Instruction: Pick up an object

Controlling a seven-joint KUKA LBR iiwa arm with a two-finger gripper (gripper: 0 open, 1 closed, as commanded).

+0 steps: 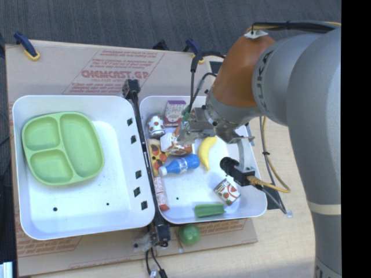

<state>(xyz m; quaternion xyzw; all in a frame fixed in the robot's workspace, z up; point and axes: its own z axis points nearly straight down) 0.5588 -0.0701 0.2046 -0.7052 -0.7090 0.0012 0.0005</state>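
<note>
My claw (186,133) hangs low over the right bin (255,204), at the near-left part of the cluttered pile, with the orange band (246,68) of my arm above and to the right of it. From this slant I cannot tell how my claw is set, and I see nothing clearly caught in it.

Taking the yellow banana (206,151) as my landmark: it lies in the middle of the right bin, just to the right of and below my claw, close beside it. Just left of the banana's lower end lies a blue bottle (181,165) with a white cap, on its side. Further left of the banana, against the bin's left wall, sits a small round can (155,124), and above that, up and left of the banana, a purple-and-white carton (174,111) lies near the bin's far wall. Between the can and the banana is a heap of printed packets (174,146) directly under my claw. Below and right of the banana stands a red-and-white can (226,191), tilted, and below the banana, along the near wall, lies a green block (208,210). A green ball (188,234) rests outside the bin, past its near rim.

Well to the left of the banana, the left bin (87,213) holds a light green divided plate (62,147).
</note>
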